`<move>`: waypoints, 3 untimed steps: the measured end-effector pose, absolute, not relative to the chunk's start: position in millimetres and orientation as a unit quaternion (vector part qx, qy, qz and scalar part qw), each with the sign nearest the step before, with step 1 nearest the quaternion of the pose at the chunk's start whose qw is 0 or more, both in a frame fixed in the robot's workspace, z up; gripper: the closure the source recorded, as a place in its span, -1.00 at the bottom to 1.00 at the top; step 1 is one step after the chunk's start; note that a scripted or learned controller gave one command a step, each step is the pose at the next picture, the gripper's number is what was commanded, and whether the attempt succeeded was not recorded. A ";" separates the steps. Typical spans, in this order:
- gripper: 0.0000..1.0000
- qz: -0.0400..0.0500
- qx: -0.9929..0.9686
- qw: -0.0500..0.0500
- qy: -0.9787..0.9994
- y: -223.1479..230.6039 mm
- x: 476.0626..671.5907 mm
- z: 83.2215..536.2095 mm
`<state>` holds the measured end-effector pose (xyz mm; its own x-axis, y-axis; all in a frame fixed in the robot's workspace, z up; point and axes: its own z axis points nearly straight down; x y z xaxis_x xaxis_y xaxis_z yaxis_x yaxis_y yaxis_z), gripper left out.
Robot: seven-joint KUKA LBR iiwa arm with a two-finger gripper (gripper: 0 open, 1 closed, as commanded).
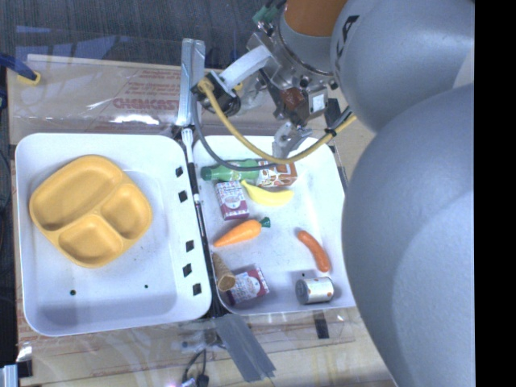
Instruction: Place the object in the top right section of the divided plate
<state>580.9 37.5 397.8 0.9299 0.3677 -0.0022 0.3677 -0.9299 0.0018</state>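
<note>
A yellow divided plate (90,209) lies in the left bin (48,305); its sections hold nothing. In the right bin (322,185) lie a green bottle (234,170), a yellow banana (268,195), a small red carton (232,200), an orange carrot (239,232), a red-orange sausage (314,250), a silver can (314,289) and a dark red packet (251,284). My gripper (285,146) hangs over the far end of the right bin, just above the banana and the brown item (277,174) beside it. Nothing shows between its fingers.
A metal divider bar (190,87) runs between the two bins. A yellow cable (242,131) loops from the wrist over the right bin's far edge. The big grey arm body (403,176) covers the view's right side.
</note>
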 end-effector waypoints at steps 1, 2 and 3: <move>-1.00 0.000 0.967 0.000 0.256 -14.1 541.6 441.8; -1.00 0.000 0.971 0.000 0.241 -105.4 535.9 441.2; -1.00 -0.003 0.961 -0.002 0.275 -105.1 526.9 433.3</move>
